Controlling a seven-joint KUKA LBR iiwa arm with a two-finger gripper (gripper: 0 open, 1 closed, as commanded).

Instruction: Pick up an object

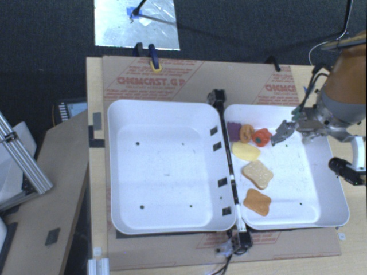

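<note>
1. The things to pick lie in the right bin (330, 208), gathered along its left side near the divider between the two bins.
2. At the back sits a purple piece (233, 130), with an orange curled piece (247, 133) touching it and a red-orange piece (262, 137) just beside that.
3. In front of these lies a yellow piece (245, 151), then a pale bread-like slice (257, 174), then an orange-brown toast-like slice (257, 201) nearest the front rim; each sits near the next.
4. The tool (281, 134) hangs low over the right bin, just right of the red-orange piece, its dark tip pointing left toward it. Whether its fingers are spread or closed cannot be told, and nothing is seen held in it.
5. The arm (347, 87) reaches in from the right, with its orange band above the wrist.
6. The left bin (166, 165) sits alongside, touching the right one at the divider.
7. Both bins rest on a printed cardboard sheet (189, 76) on the surface.
</note>
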